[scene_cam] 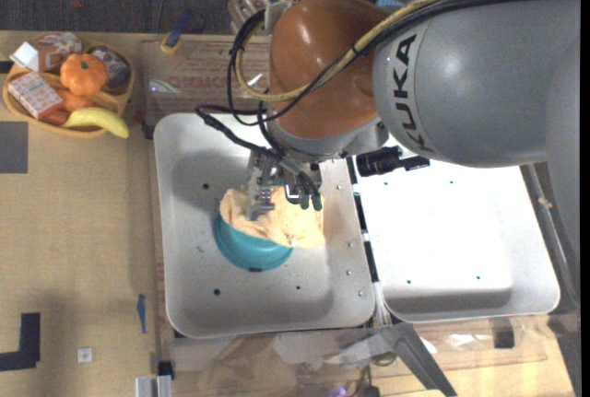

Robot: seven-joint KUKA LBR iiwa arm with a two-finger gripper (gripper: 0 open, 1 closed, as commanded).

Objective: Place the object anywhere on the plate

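A teal plate [247,248] lies in the left white bin [184,174], near its middle. A pale yellow cloth [281,222] is draped over the plate's upper right part and spills onto the bin floor. My gripper [281,192] hangs straight over the cloth's upper edge, fingers pointing down and touching or nearly touching the fabric. The grey arm with its orange band covers the bin's top right corner.
The right white bin [461,248] sits beside the left one. A basket [28,105] with an orange, a banana and small boxes stands at the bench's far left. Black cables loop over the left bin's upper edge.
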